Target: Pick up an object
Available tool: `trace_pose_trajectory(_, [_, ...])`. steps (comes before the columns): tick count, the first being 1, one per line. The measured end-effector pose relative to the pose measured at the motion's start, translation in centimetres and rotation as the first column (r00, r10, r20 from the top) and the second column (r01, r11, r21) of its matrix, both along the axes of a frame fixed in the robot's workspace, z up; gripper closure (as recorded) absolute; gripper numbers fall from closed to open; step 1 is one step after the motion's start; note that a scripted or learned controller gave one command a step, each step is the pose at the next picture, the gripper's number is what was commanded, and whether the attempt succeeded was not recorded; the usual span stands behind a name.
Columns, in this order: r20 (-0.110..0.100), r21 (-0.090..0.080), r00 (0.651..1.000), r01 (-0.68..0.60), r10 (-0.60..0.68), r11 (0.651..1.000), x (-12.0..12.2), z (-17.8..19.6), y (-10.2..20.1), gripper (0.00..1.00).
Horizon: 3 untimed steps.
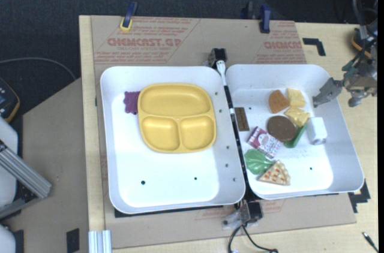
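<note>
The gripper (341, 93) is hovering open and empty at the right bin (345, 144) edge. Nearest candidates are lying just inward: a white cylinder (316, 130), yellow blocks (296, 107), a brown disc (281, 127). Descending squarely over one isolated piece is advisable.

Pincer (339, 95) at the right edge, fingers spread, holding nothing
</note>
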<state>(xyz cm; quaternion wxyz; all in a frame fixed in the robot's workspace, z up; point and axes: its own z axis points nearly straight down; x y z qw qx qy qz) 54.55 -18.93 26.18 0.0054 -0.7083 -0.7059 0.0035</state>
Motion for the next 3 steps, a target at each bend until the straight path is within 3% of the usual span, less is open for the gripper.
trace_pose_trajectory(1, [0.013, -0.003, 1.000, -0.003, 0.003, 1.000, 0.2, 0.7, 0.1, 0.00])
trace_pose_trajectory(3, [0.006, 0.000, 1.000, -0.003, 0.003, 1.000, 1.1, -11.6, 0.4, 0.00])
